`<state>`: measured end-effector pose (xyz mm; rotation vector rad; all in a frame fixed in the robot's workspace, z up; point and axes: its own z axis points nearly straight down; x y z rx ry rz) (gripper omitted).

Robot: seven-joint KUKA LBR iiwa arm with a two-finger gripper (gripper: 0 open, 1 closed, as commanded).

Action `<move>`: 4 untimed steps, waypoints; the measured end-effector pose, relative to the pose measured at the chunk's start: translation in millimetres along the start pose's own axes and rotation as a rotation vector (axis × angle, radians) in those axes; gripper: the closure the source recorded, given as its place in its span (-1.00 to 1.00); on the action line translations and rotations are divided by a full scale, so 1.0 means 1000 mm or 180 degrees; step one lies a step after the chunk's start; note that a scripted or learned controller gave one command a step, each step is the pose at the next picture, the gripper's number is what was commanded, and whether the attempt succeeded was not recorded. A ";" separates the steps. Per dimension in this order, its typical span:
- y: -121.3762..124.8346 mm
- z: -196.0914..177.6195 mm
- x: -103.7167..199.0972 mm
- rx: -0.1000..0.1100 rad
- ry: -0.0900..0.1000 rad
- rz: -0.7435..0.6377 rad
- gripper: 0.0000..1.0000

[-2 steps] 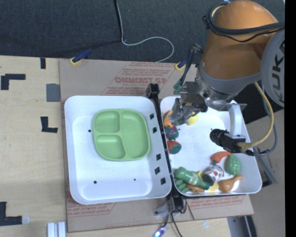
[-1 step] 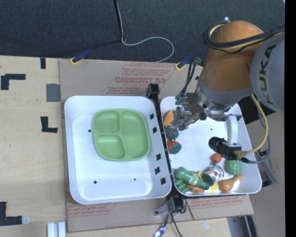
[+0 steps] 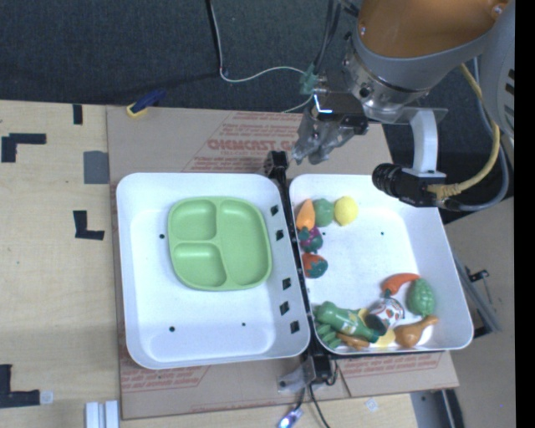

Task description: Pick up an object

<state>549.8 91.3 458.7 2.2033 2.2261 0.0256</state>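
My gripper point(image 3: 313, 149) is hanging above the far edge of the bench, over the cardboard sheet point(image 3: 242, 142) just behind the seam where the two bins meet. Whether it is apart or together I cannot tell, since the metal parts are blurring into one dark shape from this angle, and I am seeing nothing caught in it. My wrist with its orange band point(image 3: 418, 25) is rising above it at the top right of the view, and a black fitting with a yellow cable point(image 3: 493, 167) is trailing off beside the right bin's far corner.

Nearest below me, in the right bin point(image 3: 376, 251), a small cluster is lying along the left wall: an orange carrot-like piece point(image 3: 305, 213), a yellow lemon-like ball point(image 3: 345, 211) just beside it, a dark purple and green piece point(image 3: 311, 241), and a red and green one point(image 3: 314, 265) a little nearer the camera. None of them is touching my gripper.

A second heap is crowding the near right corner of that bin: a green leafy piece point(image 3: 422, 297), an orange piece point(image 3: 399, 282), a green pepper-like toy point(image 3: 336, 318), and more items I cannot tell apart.

In the left bin point(image 3: 142, 251), a light green divided plate point(image 3: 221, 242) is lying flat, well apart from me.
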 end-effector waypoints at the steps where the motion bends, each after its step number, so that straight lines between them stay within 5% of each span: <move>1: -0.061 0.051 -0.003 0.0083 -0.0020 0.0025 1.00; 2: -0.058 0.145 -0.089 0.0092 -0.0026 0.0059 1.00; 3: -0.076 0.281 -0.058 0.0117 -0.0016 0.0024 1.00; 4: -0.067 0.118 -0.032 0.0008 -0.0003 0.0014 1.00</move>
